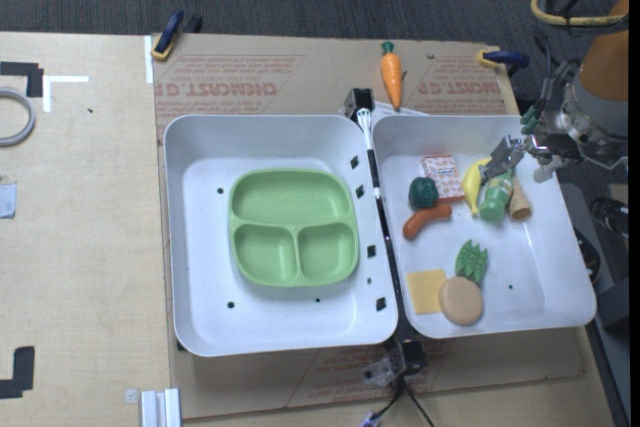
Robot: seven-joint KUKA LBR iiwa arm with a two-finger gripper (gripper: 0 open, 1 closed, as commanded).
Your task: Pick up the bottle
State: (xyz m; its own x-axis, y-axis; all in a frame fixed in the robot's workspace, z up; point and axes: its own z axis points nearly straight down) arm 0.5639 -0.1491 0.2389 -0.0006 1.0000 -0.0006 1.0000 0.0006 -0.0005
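The bottle [494,200] is pale green and translucent. It lies in the right white bin [560,290], near its upper right part, between a yellow banana [472,181] and a tan cone [519,204]. My gripper [503,165] comes in from the right over the bin's far right corner. Its metal tip is right at the bottle's upper end and looks to be touching it. The grey arm with its orange band [605,65] stands above the bin's right edge.
The right bin also holds a red-and-white packet [438,167], a dark green vegetable [423,190], a sausage [428,218], a leafy green piece [471,260], a cheese slice [427,290] and a round bun [462,301]. A green divided plate [295,227] lies in the left bin [190,245]. A toy carrot [390,75] rests behind the bins.
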